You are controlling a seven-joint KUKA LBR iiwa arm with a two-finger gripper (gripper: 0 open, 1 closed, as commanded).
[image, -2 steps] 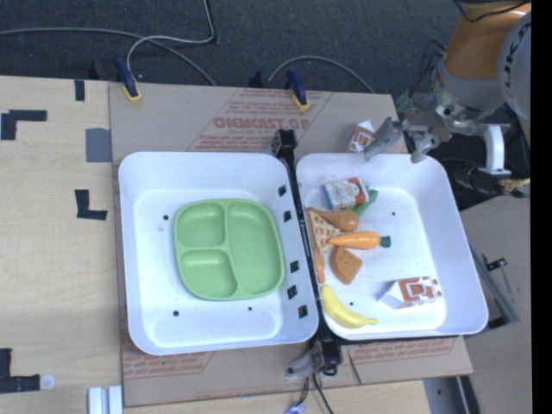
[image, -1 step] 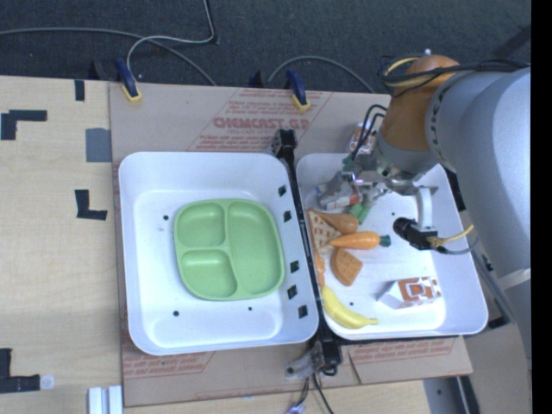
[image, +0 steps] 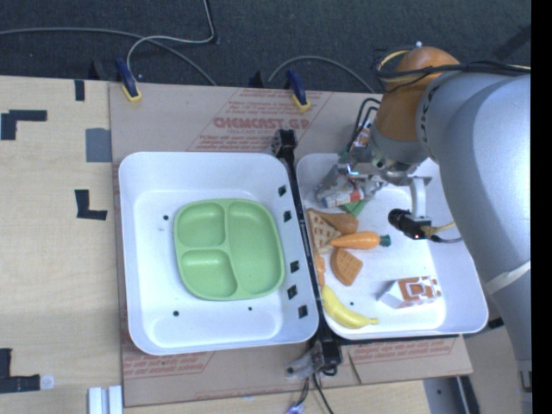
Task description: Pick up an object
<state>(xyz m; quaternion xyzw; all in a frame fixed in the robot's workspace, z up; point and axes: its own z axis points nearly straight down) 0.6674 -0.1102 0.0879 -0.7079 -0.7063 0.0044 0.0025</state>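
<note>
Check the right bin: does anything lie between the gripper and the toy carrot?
Nothing visible does. The gripper sits low at the back of the right bin, and the carrot lies just in front of it, with a waffle piece beside it, not over it.

Matt green plastic plate (image: 229,248)

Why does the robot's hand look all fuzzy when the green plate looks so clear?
In the camera view, the end effector is smeared and hard to make out above the toy food, likely motion blur; the green plate lies sharp in the left bin, under even light with soft shadows; the carrot and banana also look crisp.
</note>
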